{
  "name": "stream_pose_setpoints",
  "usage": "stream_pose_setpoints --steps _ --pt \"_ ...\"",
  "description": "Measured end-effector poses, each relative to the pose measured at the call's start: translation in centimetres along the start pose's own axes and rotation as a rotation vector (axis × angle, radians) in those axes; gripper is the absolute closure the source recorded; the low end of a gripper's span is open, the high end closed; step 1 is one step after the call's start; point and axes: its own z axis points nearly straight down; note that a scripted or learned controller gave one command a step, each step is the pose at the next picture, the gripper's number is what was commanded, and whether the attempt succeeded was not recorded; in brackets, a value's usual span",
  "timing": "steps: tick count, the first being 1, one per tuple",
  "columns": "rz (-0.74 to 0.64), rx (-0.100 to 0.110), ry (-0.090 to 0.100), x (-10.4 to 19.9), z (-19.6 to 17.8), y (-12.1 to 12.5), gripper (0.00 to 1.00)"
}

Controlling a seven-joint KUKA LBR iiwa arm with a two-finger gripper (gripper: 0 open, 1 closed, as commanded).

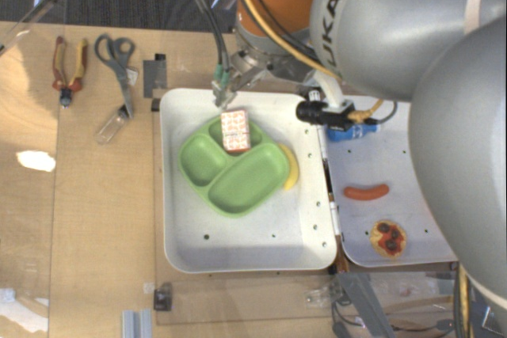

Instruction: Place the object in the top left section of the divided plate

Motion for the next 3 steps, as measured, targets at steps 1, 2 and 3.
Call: stream_pose_setpoints --steps 1,2,3 --pt "0.0 0.0 0.0 0.0 0.0 0.0 0.0" --pt "0.234 0.01 0.002 4.7 10.1 -2.7 0.0" --pt "0.236 0.004 0.002 4.5 8.9 -2.5 1.0"
